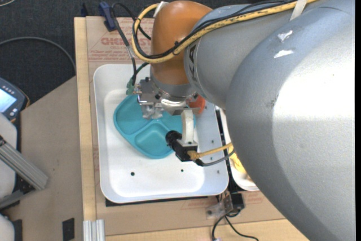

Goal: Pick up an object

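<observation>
A teal divided plate (pixel 135 128) lies in the left white bin (pixel 152 183), towards its middle and right. My gripper (pixel 151 109) hangs under the orange band of the wrist and comes down on the plate's upper rim, and the wrist hides the plate's top right part. A small orange-red object (pixel 198 103) peeks out just right of the wrist. At the wrist's left edge a bit of green (pixel 130 88) shows.
The big grey arm (pixel 282 93) covers the right bin, of which a sliver of rim (pixel 243 180) shows. Yellow and black cables (pixel 198 153) hang from the wrist over the left bin's right side. The cardboard bench edge (pixel 87 138) borders the bin on the left.
</observation>
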